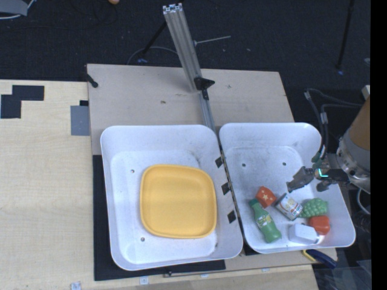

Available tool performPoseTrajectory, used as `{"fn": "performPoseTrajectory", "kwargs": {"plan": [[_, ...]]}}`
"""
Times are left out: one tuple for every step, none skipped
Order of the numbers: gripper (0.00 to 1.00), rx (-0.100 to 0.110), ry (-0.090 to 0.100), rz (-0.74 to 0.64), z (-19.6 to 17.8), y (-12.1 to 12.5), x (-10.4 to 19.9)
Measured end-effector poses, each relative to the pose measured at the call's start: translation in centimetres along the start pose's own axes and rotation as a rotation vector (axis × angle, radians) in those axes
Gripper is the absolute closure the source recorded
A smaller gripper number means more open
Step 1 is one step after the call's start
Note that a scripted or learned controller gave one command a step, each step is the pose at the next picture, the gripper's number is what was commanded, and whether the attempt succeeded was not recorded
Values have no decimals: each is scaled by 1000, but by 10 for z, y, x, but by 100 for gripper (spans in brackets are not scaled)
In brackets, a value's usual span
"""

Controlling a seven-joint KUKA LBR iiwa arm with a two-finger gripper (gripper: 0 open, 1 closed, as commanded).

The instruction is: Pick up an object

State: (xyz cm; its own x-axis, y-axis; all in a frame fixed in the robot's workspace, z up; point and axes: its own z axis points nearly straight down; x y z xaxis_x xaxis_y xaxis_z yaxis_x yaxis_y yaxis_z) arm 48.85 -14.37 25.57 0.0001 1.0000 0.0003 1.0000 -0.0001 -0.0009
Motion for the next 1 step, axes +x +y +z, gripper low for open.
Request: {"fn": "performPoseTrajectory", "kwargs": {"plan": [[0, 0, 0, 0, 0, 0, 0]]}}
